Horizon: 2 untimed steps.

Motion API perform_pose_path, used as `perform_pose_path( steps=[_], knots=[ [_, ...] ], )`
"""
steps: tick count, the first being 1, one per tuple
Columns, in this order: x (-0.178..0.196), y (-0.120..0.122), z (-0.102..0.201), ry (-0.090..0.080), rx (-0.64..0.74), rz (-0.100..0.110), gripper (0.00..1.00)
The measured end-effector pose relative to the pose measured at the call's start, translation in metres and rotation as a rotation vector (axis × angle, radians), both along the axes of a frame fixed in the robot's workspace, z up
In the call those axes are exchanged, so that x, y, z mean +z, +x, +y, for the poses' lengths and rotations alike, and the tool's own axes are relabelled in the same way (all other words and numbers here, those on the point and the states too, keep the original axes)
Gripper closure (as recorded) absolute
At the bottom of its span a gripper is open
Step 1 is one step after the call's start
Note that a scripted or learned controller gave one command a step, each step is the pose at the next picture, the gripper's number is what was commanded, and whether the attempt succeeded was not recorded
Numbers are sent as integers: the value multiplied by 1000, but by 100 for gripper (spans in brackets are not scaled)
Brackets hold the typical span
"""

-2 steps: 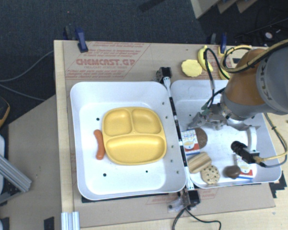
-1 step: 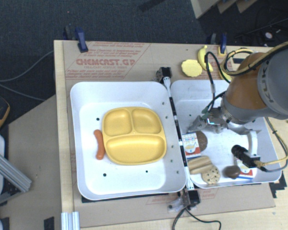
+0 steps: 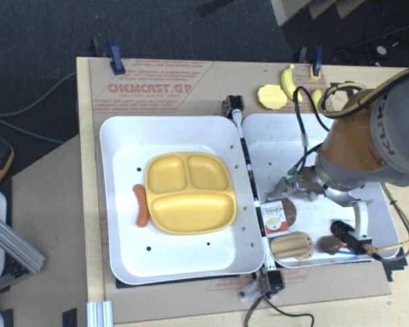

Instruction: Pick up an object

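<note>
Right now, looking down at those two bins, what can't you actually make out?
Camera view:
1. Right bin: the arm covers much of its floor.
2. Small carton: print too small to read.
3. Brown thing beside the carton: too blurred to identify.

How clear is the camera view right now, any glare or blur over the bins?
Camera view: lighting is even, the left bin bright but not blown out; the yellow plate sharp, with a faint sheen; the right bin looks dimmer under the arm; detail around the gripper is muddy.
</note>
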<state>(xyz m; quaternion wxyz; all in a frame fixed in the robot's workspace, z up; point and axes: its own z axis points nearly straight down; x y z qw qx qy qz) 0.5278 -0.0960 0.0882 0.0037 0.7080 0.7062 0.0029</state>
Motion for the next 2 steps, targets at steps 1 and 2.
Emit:
perform_pose_path(
  steps=[1,2],
  knots=[
    [0,-22,0,0,0,-1,0],
    [10,-21,1,1,2,-3,100]
  ],
)
